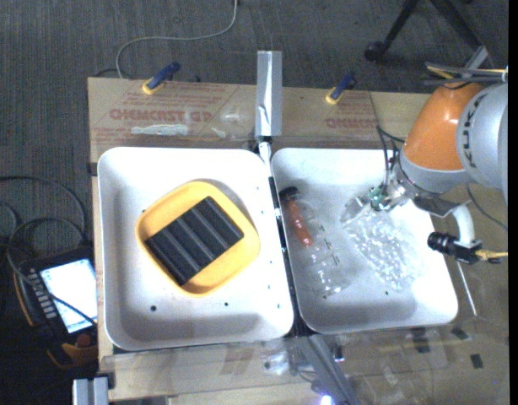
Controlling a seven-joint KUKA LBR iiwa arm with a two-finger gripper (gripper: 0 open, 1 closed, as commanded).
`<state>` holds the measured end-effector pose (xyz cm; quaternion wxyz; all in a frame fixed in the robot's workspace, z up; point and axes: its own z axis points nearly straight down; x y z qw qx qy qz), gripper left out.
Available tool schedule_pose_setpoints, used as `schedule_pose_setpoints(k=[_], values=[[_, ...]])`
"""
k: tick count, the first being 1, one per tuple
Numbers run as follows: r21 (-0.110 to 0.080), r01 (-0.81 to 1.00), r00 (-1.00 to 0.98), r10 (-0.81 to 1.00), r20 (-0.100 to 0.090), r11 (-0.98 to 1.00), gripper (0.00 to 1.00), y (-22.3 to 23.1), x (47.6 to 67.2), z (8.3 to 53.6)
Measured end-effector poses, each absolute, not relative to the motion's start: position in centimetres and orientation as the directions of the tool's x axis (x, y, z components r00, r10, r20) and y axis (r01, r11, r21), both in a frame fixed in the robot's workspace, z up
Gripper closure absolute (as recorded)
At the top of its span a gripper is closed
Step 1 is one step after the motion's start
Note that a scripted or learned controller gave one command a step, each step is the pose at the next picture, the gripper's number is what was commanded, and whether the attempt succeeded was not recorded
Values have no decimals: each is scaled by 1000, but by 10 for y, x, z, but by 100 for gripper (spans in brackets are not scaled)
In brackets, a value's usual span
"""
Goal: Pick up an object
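A yellow block with a black ribbed top (pixel 197 236) lies tilted in the left bin (pixel 124 310). In the right bin (pixel 428 306), a clear plastic bottle with a dark cap and orange label (pixel 303 230) lies along the left side. A crumpled clear plastic piece (pixel 383 245) rests to its right. My gripper (pixel 379 197) reaches in from the right and hangs low over the upper edge of that clear plastic piece, below the arm's orange band (pixel 440 129). Its tip is small and partly hidden by the wrist.
A metal divider post (pixel 268 91) stands at the back between the bins. Two blue-and-yellow clamps (pixel 160 77) (pixel 341 89) hold the wooden board behind. A black fitting (pixel 445 243) sticks out by the right bin's right wall.
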<state>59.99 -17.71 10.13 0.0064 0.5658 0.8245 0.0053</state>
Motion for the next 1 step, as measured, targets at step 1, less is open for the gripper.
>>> schedule_pose_setpoints(k=[1], values=[[1,931,-365,931,-2,365,100,-128,647,189]])
